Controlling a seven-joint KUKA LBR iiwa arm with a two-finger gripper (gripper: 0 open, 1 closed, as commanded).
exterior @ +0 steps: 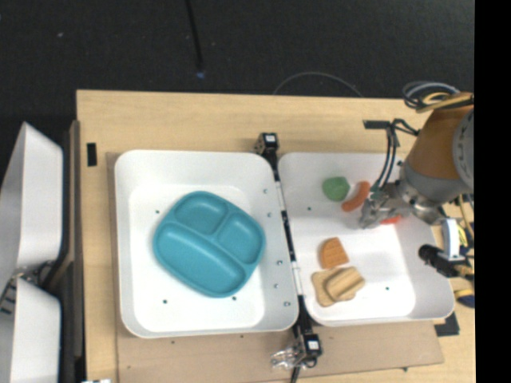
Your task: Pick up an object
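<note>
The right bin [399, 306] holds a green round piece [336, 187] at its back, with an orange-red carrot-like piece [355, 197] just right of it. An orange wedge [334, 253] and a tan bread-like piece [338, 284] lie nearer the front. My gripper [374, 211] hangs low over the right bin, right beside the carrot-like piece, at the end of the grey arm with the orange band [437, 142]. I see nothing clearly between its fingers.
The left bin [136, 294] carries a teal sectioned plate [208, 242]. A black divider with clamps [284, 230] runs between the bins. Cables [427, 96] loop by the arm at the right. A white box [36, 206] stands off the bench's left.
</note>
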